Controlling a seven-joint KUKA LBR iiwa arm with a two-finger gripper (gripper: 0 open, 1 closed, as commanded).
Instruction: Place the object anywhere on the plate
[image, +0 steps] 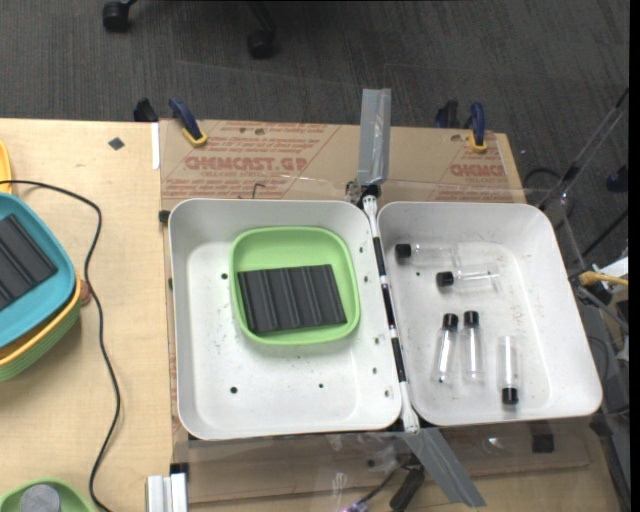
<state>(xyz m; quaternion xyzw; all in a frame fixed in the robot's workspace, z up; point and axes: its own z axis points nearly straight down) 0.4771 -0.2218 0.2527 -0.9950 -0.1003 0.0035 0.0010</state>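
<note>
A green square plate (293, 250) sits in the left white bin (200, 330), toward its back, with a dark ribbed pad (292, 298) lying on it. The right white bin (560, 300) holds several clear vials with black caps. One vial (466, 276) lies crosswise near the back and another (420, 251) lies at the back left. Two vials (444, 347) (471, 345) lie side by side in the middle, and one vial (509, 372) lies at the front right.
Brown cardboard (250, 155) lies under the bins, held by blue clamps (186, 120) at the back. A teal and green stack of plates (35, 285) sits at the far left on the wooden bench, with a black cable (105, 330) running beside it.
</note>
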